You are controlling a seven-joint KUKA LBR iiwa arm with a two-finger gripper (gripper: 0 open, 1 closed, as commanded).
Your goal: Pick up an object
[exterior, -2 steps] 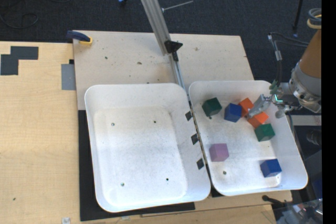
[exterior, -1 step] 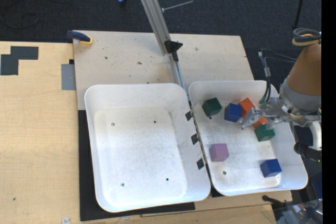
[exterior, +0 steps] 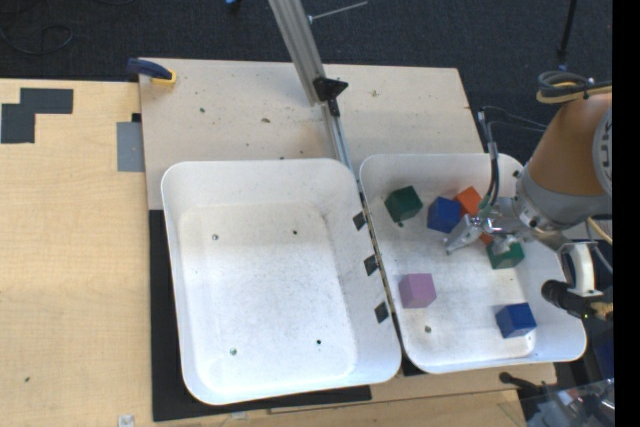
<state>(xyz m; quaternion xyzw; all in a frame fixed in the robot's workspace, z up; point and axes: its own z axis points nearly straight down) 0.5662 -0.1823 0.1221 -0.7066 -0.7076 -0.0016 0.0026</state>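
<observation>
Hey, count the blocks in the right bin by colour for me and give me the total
Green: 2, one and one by the gripper
Blue: 2, one and one
Orange: 1
Purple: 1
Total: 6

My arm [exterior: 570, 170] is grey with a broad orange band; my claw [exterior: 478, 233] looks metallic, perhaps silver.

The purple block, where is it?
The purple block lies in the right bin, near that bin's left wall, below the dark green block and left of the lower blue block.
</observation>
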